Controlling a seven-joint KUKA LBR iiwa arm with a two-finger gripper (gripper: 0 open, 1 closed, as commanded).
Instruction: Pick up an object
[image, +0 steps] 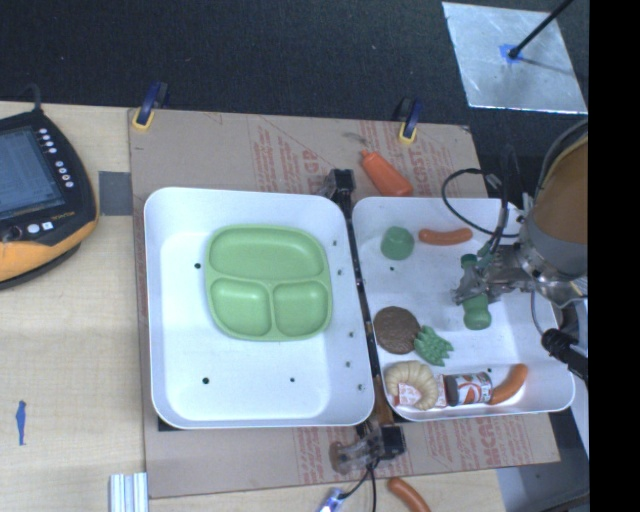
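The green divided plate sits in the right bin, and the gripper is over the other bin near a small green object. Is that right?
Not quite. The camera view shows the green divided plate in the left bin, not the right. The gripper is over the other bin, the right bin, near a small green object.

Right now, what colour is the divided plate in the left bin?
Light green: the divided plate, clearest in the camera view.

Pale wooden bench (70, 340), seemingly dark carpet (250, 50) behind.
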